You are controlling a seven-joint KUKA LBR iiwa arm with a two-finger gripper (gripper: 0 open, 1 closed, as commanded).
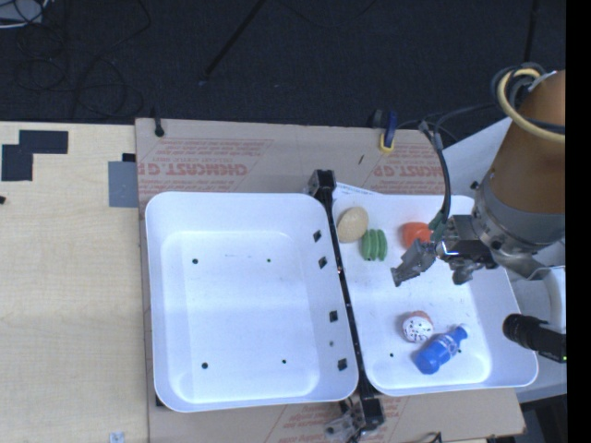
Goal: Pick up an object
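Camera view: gripper [434, 264], jaws spread and holding nothing, hovers over right bin [517, 363]; orange object [415, 233] beside it, green object [374, 245] and beige egg [351, 223] beyond.

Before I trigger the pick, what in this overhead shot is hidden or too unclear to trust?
- Orange object: its right side is covered by the gripper in the camera view, so its shape is unclear.
- Gripper fingers: dark and small against the right bin; open or shut cannot be told.
- Arm: cut off by the right edge.
- Spotted ball: too small to read its pattern.
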